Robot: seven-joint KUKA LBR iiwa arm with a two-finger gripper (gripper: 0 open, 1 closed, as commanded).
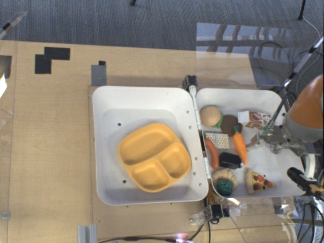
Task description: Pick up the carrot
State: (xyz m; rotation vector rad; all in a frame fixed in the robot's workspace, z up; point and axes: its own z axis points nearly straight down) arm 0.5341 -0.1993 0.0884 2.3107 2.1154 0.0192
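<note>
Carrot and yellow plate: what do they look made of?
Carrot: probably moulded plastic toy, smooth even orange with a green tip. Yellow plate: likely hard plastic, matte, one uniform colour, rounded moulded dividers. Neither shows clear gloss, so the finish stays uncertain.

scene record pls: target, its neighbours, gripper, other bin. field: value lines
target: carrot, lying in the right bin, green top toward the far side
neighbours: black block touching near its tip; pizza slice nearer the camera
gripper: gripper right of the carrot, low over the bin, nothing seen held
left bin: left bin holds a yellow divided plate
</note>
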